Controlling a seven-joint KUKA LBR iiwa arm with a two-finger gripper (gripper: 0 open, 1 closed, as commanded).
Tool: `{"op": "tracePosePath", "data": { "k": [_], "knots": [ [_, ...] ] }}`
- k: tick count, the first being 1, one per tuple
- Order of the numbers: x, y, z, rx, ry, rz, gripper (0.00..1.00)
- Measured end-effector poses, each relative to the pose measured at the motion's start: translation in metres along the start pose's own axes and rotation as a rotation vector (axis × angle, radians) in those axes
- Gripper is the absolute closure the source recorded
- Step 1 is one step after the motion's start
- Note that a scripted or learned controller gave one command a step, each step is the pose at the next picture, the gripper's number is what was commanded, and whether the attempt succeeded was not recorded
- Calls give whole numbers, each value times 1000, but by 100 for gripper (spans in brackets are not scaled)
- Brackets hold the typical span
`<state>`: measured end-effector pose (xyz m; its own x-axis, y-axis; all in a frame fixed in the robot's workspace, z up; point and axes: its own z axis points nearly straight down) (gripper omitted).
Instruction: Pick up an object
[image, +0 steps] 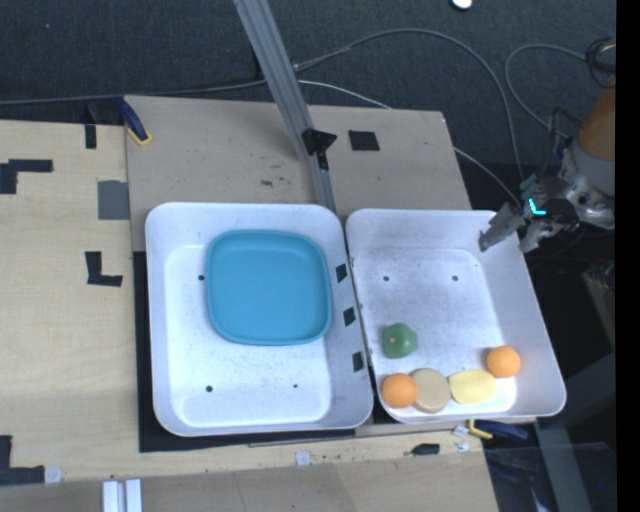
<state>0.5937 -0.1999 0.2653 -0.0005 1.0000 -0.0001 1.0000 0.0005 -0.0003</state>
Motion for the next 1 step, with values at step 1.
{"op": "tracePosePath", "data": {
  "k": [1],
  "knots": [
    [0,0,0,0,0,0,0]
  ]
}}
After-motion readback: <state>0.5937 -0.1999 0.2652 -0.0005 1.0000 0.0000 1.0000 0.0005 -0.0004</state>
